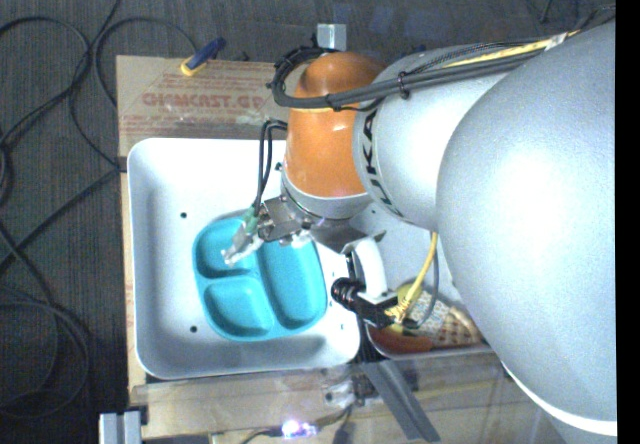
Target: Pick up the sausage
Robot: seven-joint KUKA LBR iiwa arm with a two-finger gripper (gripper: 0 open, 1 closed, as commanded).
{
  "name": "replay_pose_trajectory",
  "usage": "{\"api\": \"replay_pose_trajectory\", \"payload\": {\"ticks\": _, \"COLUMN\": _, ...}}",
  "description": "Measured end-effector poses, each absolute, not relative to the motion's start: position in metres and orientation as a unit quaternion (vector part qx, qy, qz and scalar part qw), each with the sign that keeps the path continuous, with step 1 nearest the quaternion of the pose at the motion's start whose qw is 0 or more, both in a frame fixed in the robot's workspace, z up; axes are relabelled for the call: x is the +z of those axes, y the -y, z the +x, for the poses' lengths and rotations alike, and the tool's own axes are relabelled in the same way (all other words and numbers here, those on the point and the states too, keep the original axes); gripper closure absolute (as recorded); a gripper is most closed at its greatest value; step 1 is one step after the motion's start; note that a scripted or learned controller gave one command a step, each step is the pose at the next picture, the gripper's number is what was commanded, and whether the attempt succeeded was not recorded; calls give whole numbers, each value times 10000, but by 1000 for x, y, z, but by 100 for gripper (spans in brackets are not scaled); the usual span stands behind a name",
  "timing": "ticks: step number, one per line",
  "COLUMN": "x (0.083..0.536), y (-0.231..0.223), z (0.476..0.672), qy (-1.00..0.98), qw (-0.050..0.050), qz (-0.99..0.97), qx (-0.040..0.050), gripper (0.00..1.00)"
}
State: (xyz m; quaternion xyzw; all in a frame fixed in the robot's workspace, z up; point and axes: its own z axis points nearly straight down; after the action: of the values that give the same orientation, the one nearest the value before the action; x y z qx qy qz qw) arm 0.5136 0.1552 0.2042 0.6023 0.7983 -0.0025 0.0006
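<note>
Reddish-brown sausage (402,337), likely the target, lies in the right shallow white bin (392,277), mostly hidden under the arm; long axis unclear. Left white bin (160,232) holds a blue three-compartment plastic tray (285,297). The gripper (245,237) hangs over the tray's upper-left compartment; clenched or released, can't tell. The sausage lies right of and nearer than the gripper, well apart.

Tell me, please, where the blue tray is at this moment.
The blue tray lies inside the left white bin, toward its right side. The tool is above the tray's upper part, below the arm's orange band.
</note>
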Motion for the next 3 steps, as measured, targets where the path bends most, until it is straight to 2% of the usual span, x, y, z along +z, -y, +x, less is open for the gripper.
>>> {"api": "replay_pose_trajectory", "payload": {"ticks": 1, "x": 142, "y": -187, "z": 490, "qy": -8138, "qw": -17, "qz": 5812, "qx": -31, "gripper": 0}}
{"api": "replay_pose_trajectory", "payload": {"ticks": 2, "x": 156, "y": -113, "z": 493, "qy": -8179, "qw": -7, "qz": 5753, "qx": -26, "gripper": 0}}
{"api": "replay_pose_trajectory", "payload": {"ticks": 3, "x": 107, "y": -109, "z": 524, "qy": -8451, "qw": 42, "qz": 5346, "qx": 43, "gripper": 0}}
